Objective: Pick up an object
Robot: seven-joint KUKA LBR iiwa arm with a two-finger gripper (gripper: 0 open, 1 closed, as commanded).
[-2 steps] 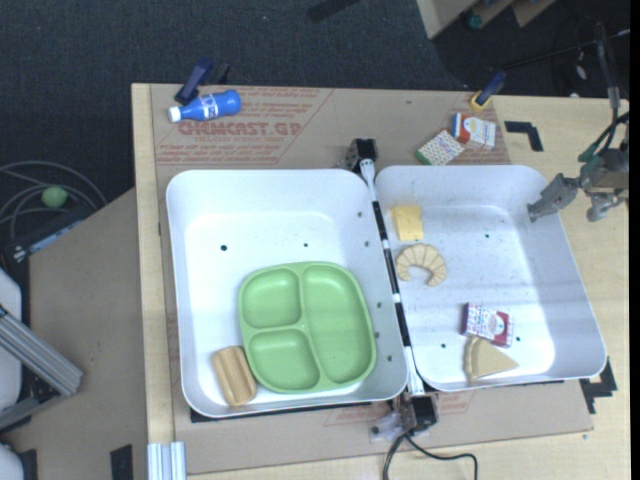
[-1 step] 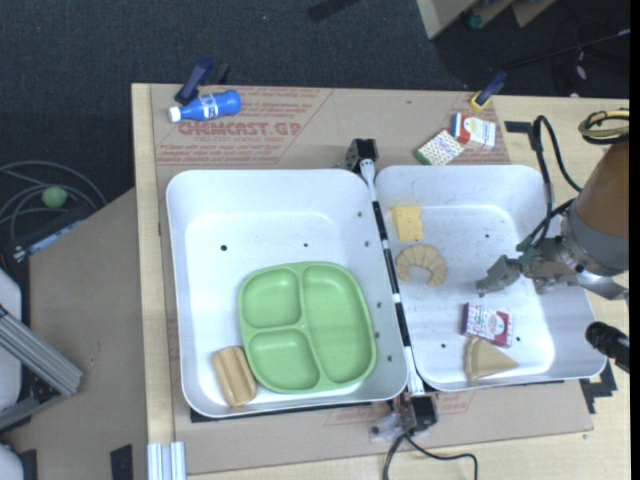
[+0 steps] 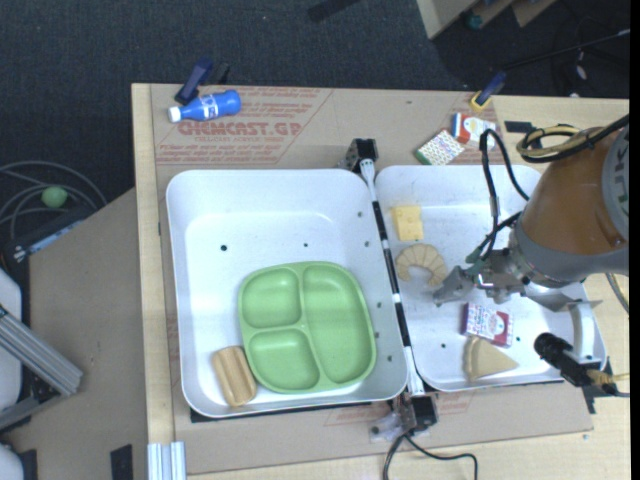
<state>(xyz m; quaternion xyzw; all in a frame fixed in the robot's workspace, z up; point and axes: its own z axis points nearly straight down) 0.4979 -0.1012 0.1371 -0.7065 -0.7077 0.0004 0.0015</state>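
One tan wedge (image 3: 488, 360) at your 6 o'clock; one croissant (image 3: 421, 261) at 12. You cannot tell the gripper's (image 3: 455, 285) grasp.

We saw even overhead light wash both white bins (image 3: 190, 268) almost featureless, with soft glare along their rims. The green tray (image 3: 305, 326) cast only a faint shadow. The dark floor beyond the bench fell dim and grainy, and the whole frame was slightly soft, with coarse detail.

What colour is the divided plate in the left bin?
Light green; the plate shows plainly in the overhead camera view.
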